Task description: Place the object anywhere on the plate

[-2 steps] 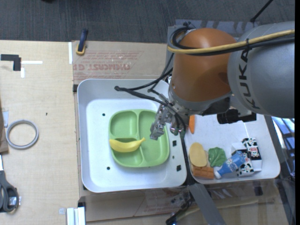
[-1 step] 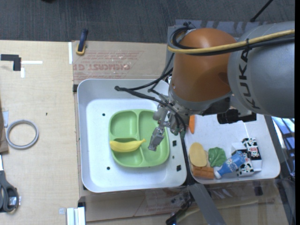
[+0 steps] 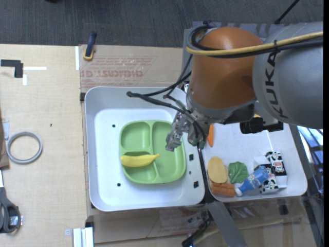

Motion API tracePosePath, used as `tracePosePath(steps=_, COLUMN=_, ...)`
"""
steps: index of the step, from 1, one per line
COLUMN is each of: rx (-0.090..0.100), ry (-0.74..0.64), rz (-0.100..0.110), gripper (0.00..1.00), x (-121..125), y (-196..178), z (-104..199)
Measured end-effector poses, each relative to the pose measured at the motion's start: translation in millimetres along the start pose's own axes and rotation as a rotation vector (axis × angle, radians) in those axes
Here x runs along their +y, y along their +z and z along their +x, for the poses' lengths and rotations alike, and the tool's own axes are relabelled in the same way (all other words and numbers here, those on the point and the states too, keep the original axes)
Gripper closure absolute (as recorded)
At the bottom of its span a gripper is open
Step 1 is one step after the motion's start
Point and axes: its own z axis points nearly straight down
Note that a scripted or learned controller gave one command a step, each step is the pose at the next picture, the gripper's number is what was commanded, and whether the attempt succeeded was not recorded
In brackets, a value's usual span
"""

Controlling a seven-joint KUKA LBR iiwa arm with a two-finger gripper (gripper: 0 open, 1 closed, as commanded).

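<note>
A green divided plate point(image 3: 149, 171) sits in the left white bin point(image 3: 100, 158). A yellow banana point(image 3: 139, 159) lies across the plate's front left part, on the divider ridge. My gripper point(image 3: 175, 139) hangs over the plate's right compartment, just right of and above the banana's tip. Its fingers point(image 3: 171, 143) stand a little apart with nothing between them. The big orange wrist band point(image 3: 226, 66) hides the back right of the left bin.
The right bin point(image 3: 295, 158) holds an orange carrot point(image 3: 210, 134), a tan potato-like piece point(image 3: 217, 170), a green leafy piece point(image 3: 237, 171), a blue bottle point(image 3: 253, 181) and a black-and-white carton point(image 3: 275, 164). A tape ring point(image 3: 23, 147) lies on the bench at left.
</note>
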Motion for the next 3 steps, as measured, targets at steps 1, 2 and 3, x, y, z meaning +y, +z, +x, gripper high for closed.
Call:
tracePosePath(steps=1, rx=0.000, ry=0.000, rz=0.000, gripper=0.00, x=-0.1, y=0.1, z=0.0)
tracePosePath(steps=2, rx=-0.001, ry=0.003, rz=0.000, gripper=1.00, x=-0.5, y=-8.4, z=-1.6)
tracePosePath(steps=3, rx=-0.001, ry=0.003, rz=0.000, gripper=0.00, x=-0.6, y=-8.4, z=-1.6)
